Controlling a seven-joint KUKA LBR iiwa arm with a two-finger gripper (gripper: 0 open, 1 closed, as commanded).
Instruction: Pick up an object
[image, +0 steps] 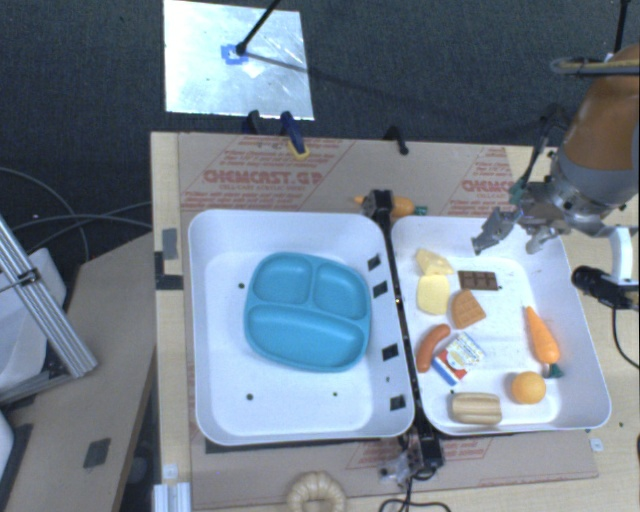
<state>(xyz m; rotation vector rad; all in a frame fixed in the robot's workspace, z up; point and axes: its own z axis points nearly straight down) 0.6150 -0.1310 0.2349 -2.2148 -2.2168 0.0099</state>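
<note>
The gripper (515, 231) hangs over the right bin's (590, 345) far edge, jaws apart and bare, beyond the chocolate bar (477, 280) and carrot (542, 336).

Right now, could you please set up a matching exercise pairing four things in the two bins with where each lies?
Things:
1. blue divided plate
2. carrot
3. chocolate bar
4. bread roll

Places:
A. near edge of the right bin
B. middle of the left bin
C. far part of the right bin
D. right side of the right bin

Pairs: 1-B, 2-D, 3-C, 4-A
</note>
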